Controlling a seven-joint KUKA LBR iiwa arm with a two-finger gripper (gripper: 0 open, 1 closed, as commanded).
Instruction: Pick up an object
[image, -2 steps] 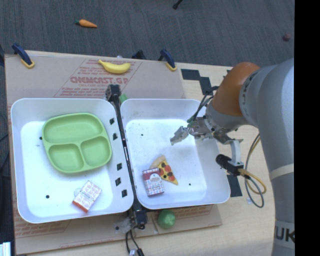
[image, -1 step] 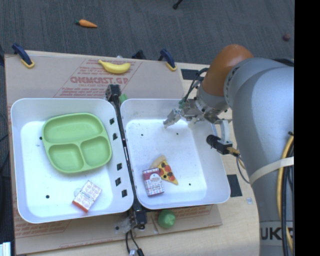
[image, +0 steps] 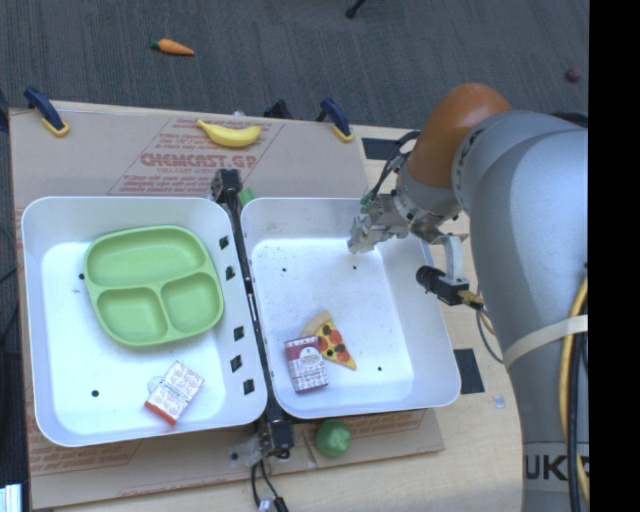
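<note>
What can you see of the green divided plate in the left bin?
The green plate is pale, matte, plastic-looking, with rounded corners and three compartments: one long one along the far side, two smaller ones nearer the camera. It lies flat, upright, nothing in it, in the far half of the left bin. Nothing touches it; the small red-and-white packet lies apart, nearer the camera.

Right bin (image: 430, 372) floor: mostly bare; far half and left side open.
Right bin obstacles: pizza slice toy (image: 331, 340) and small red box (image: 306, 364), touching, near the front.
Right bin far right corner: taken by the gripper (image: 362, 238) and arm.
Left bin (image: 40, 330): green divided plate (image: 152, 283) covers the middle; red-and-white packet (image: 173, 390) at the front.
</note>
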